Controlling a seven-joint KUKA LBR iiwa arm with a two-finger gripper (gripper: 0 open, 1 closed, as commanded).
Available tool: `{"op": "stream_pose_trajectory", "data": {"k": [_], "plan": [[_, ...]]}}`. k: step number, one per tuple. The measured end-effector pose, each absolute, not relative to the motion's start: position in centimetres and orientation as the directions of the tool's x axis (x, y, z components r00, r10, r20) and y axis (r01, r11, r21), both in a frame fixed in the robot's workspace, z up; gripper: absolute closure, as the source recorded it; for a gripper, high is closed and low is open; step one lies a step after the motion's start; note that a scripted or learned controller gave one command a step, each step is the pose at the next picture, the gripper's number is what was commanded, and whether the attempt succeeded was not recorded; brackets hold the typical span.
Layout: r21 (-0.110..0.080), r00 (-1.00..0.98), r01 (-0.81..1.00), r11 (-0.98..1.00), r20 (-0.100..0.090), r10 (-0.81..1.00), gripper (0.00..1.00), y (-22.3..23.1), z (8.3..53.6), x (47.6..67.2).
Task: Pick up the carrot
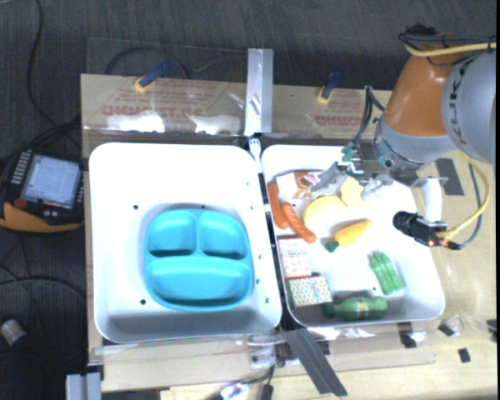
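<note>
In the right bin [429, 294] the carrot [351, 232] lies on a slant near the middle, its orange body free on top and its green end pointing toward the hot dog [288, 216] and the small cartons [301, 272]. From my seat the gripper [348, 176] hangs over the far part of that bin, above a pale yellow round piece [323, 210] and just short of the carrot; nothing is in its grasp that I can make out, and how wide it stands I cannot tell from this angle. My worry is the crowding: the yellow piece sits touching or nearly touching the carrot's upper side, so a descent from here could land on it instead or nudge the carrot away. The carrot's taper and slant could also let it slip out if it is taken near the thin end.
</note>
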State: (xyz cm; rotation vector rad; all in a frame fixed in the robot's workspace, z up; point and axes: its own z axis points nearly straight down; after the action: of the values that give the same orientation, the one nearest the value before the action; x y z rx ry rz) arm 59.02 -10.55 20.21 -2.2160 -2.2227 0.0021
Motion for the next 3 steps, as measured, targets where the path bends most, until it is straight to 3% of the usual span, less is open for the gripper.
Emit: {"op": "stream_pose_trajectory", "data": {"k": [1, 2, 3], "plan": [[0.0, -0.031, 1.0, 0.031, 0.0, 1.0, 0.0, -14.3, 9.8, 55.1], [-0.002, -0.032, 0.999, 0.032, 0.003, 0.999, 1.0, -14.2, 10.6, 55.1], [-0.002, 0.024, 1.0, -0.024, -0.001, 1.0, 1.0, -13.9, 9.5, 61.0]]}}
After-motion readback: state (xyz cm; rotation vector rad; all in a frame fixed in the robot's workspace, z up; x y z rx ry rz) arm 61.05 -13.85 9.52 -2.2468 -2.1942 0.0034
